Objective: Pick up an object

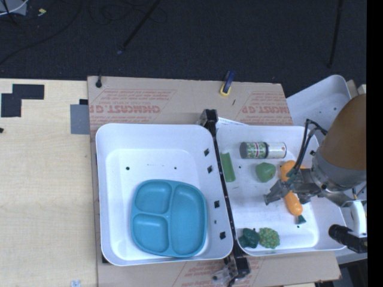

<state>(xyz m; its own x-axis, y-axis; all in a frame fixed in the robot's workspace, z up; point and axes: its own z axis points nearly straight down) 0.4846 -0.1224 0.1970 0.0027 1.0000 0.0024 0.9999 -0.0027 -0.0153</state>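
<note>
Grey two-finger gripper (281,194) low in right white plastic bin (308,239), beside orange carrot-shaped toy (292,203); jaw state cannot be told; blue divided plate (168,217) in left white bin (114,160).

Right bin (311,239) in front of me holds all candidates. Small can (263,150) – green label, pale end – on its side near far wall. Green lump (265,171) just below can. Flat green strip (227,167) lies lengthwise along left wall. Orange carrot-like piece (292,203) with small green tip, slanted, mid-right, partly behind my wrist; second orange bit (286,167) above it. Two leafy pieces at near edge, touching – dark green (249,238) left, yellow-green (269,238) right.
</note>
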